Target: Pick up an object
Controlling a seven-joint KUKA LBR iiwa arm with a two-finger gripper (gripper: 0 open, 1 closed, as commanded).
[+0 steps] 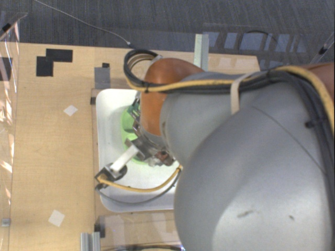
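Grey arm with orange band fills the right side and hangs low over the white bin, likely reaching down for a pick. Claw sits somewhere below the wrist, deep in the bin; can't tell if it's apart or together, arm blocks it. Bright green object lies in the bin, just beside the wrist, mostly hidden; probably the target. Not seen held. Yellow-and-black cable loops along the bin's near side, slack from the wrist. Wooden counter left of the bin.
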